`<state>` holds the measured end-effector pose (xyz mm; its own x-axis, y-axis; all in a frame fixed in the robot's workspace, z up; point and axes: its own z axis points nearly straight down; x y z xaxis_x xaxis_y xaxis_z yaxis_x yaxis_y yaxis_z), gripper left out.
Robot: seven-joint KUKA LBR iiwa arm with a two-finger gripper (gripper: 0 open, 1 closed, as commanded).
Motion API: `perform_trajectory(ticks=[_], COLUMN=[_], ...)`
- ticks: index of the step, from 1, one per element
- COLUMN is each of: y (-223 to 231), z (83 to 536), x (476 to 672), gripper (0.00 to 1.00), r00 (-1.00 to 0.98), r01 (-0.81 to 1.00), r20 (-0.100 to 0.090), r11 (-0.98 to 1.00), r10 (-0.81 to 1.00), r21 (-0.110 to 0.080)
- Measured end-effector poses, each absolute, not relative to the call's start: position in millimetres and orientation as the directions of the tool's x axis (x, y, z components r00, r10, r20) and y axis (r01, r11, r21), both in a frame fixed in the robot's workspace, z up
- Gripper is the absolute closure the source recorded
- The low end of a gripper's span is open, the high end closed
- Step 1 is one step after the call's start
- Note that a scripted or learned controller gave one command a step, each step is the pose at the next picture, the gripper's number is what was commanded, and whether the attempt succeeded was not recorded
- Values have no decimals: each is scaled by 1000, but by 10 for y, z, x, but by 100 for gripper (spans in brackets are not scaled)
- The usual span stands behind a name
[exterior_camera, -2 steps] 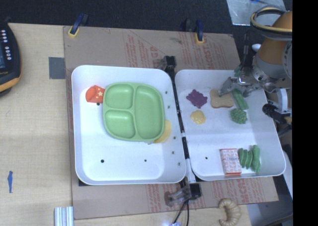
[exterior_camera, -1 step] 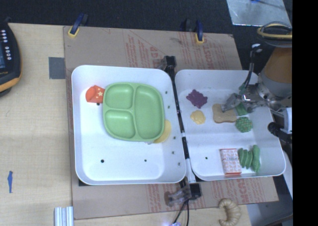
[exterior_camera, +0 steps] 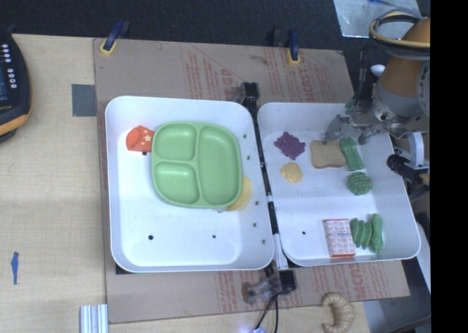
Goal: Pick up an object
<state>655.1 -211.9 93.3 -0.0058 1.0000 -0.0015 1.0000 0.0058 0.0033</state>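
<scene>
The object to pick is not named, so you have a choice, and all the likely candidates lie in the right bin (exterior_camera: 409,200): a purple piece (exterior_camera: 289,145), a small yellow lump (exterior_camera: 291,173), a tan toast-shaped piece (exterior_camera: 326,154), a green pickle-like piece (exterior_camera: 352,154), a green broccoli-like lump (exterior_camera: 358,184), a red-and-white packet (exterior_camera: 339,238) and a bunch of green pods (exterior_camera: 368,231). The gripper (exterior_camera: 356,124) sits at the bin's far right corner, just above the tan piece and the green pickle, which touch each other there; that pair looks like the nearest target. You cannot tell whether the jaws are wide or narrow: the metal parts blur together at this slant, and nothing is seen between them. The arm's orange band (exterior_camera: 404,68) is cut off by the frame edge, so its approach angle is hard to read. The items are scattered loosely, probably tipped in for random grasp trials. In the left bin (exterior_camera: 124,214) a green divided plate (exterior_camera: 197,164) lies flat, covering most of a yellow thing (exterior_camera: 243,194) at its near right edge and partly overlapping a red piece (exterior_camera: 138,138) at its left; neither can be identified. Both bins rest on cardboard (exterior_camera: 183,68) clamped to the surface (exterior_camera: 44,214), presumably to keep them from sliding.
</scene>
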Motion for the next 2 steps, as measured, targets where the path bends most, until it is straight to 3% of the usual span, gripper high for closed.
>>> perform_trajectory(ticks=[1, 2], y=[-2118, -2135], z=[940, 1063], x=[6095, 6119], gripper=[0, 100], r00=[-3, -6], r01=[1000, 1000], r20=[-1, -4], r11=[3, 6], r10=[1000, 1000], r21=[-1, 2])
